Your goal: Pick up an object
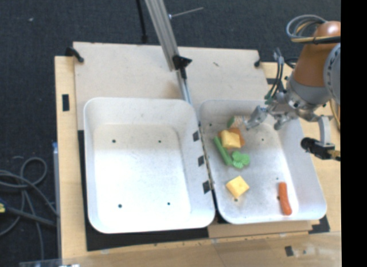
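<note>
Approach step: gripper (267, 117) fingers spread, nothing held, upper right bin (298, 202); next, descend on yellow block (231, 139).

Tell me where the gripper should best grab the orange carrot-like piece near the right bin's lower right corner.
Probably across the middle of the orange piece, from straight above. It lies flat and long, nearly parallel to the right bin's right wall, so fingers closing over its narrow width fit best. It lies apart from the other items.

Robotics lab — plywood bench (132, 70) on dark carpet, aluminium camera mast (162, 24), loose cables (23, 185) — test rig.
</note>
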Robot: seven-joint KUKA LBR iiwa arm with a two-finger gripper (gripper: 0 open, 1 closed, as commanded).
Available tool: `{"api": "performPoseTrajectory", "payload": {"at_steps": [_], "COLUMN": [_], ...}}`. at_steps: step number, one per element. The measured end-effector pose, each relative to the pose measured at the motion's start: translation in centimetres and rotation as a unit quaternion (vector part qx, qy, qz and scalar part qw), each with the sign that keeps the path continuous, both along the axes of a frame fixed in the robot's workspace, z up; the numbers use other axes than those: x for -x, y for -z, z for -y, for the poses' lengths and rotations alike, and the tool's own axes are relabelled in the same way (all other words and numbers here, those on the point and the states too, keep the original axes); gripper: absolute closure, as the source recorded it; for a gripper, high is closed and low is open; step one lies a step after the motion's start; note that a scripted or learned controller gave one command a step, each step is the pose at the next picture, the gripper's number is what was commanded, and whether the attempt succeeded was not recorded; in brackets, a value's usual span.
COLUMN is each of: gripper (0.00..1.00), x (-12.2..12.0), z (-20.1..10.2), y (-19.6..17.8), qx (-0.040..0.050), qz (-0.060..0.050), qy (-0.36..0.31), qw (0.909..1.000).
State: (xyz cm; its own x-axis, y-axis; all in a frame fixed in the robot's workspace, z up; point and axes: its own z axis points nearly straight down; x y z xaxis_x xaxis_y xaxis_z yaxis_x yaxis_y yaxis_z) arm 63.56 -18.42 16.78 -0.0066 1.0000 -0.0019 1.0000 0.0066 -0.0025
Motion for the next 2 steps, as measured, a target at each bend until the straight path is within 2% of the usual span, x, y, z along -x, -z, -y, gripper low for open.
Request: {"api": "performPoseTrajectory", "payload": {"at_steps": [1,2], "gripper": [0.00,0.00], "x": [-0.39,-0.44], "z": [0.33,0.47], "y": [6.15,6.60], "qx": [0.0001,0.0007], "qz": [0.000,0.001], "qy": [0.000,0.001], "qw": [1.0000,1.0000]}}
